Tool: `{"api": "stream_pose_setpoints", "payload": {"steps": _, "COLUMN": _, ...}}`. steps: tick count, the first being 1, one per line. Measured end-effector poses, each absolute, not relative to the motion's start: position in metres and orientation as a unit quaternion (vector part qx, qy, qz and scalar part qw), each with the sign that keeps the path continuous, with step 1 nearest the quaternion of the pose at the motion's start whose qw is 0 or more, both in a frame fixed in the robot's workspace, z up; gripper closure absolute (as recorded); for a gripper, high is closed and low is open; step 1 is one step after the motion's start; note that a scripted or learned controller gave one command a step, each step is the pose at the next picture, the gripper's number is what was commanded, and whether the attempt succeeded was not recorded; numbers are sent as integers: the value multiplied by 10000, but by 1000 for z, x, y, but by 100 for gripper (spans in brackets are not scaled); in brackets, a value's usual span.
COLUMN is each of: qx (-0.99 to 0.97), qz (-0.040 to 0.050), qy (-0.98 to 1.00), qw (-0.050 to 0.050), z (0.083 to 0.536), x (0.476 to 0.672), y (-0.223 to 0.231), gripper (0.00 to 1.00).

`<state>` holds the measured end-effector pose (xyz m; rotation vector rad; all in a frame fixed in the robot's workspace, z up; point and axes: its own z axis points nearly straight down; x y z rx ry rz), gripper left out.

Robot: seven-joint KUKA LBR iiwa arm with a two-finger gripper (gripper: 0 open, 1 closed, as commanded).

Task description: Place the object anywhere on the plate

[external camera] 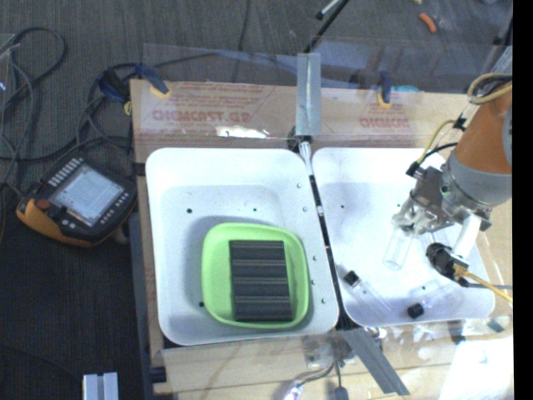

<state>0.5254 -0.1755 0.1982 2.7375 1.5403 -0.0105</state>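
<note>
We see the dark ridged block (261, 279) on the green plate (215, 261), gripper (410, 221) at three o'clock, finger state unclear

Reddish printed lettering runs along the clear panel (208, 111) standing behind the left bin (166, 190), and a shorter reddish print sits on the matching panel (387, 122) behind the right bin (366, 165). Both appear mirrored and blurred; no word can be read with confidence. The handheld pendant screen (86, 193) on the floor is lit, characters too small to read.
</note>
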Motion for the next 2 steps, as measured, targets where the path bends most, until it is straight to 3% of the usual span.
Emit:
{"api": "stream_pose_setpoints", "payload": {"steps": 1, "qx": 8177, "qz": -19, "qy": 5756, "qw": -21, "z": 167, "x": 495, "y": -143, "gripper": 100}}
{"api": "stream_pose_setpoints", "payload": {"steps": 2, "qx": 8179, "qz": -18, "qy": 5753, "qw": -20, "z": 167, "x": 495, "y": -143, "gripper": 0}}
